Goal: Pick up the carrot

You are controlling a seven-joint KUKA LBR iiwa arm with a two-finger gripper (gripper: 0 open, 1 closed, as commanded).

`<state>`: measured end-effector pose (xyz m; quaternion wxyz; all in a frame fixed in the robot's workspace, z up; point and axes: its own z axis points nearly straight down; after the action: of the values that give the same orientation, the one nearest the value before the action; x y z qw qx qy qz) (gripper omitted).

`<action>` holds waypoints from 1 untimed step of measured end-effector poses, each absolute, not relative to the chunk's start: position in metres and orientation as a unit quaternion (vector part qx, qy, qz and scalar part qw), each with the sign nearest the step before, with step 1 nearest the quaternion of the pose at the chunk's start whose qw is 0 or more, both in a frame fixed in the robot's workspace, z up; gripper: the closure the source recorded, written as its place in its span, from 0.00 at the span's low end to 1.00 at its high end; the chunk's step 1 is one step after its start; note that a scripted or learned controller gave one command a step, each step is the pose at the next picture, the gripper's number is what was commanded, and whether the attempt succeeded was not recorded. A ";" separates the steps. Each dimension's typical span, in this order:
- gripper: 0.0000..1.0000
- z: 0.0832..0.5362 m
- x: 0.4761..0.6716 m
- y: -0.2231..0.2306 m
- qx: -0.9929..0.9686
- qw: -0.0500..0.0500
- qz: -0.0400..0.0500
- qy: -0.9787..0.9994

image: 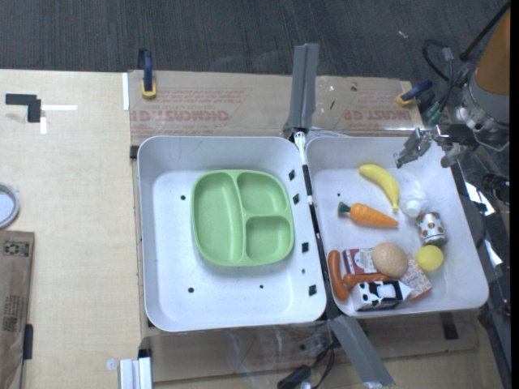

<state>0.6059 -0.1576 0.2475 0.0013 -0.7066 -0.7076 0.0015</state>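
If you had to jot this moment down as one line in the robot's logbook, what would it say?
stage: approach | gripper over right bin's back edge | carrot lying in right bin, beside banana, untouched | green plate in left bin

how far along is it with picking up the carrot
Nothing looks done yet: the carrot lies flat on the floor of the right bin, just below the banana. In hand: the gripper sits near that bin's upper right corner, apart from the carrot, with nothing seen in it. Left: move over the carrot, descend, grasp and lift.
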 end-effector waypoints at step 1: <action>0.00 0.123 0.600 -0.107 -0.697 0.002 0.002 -0.717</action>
<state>0.5998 -0.1072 0.1230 0.0017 -0.6968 -0.7173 0.0015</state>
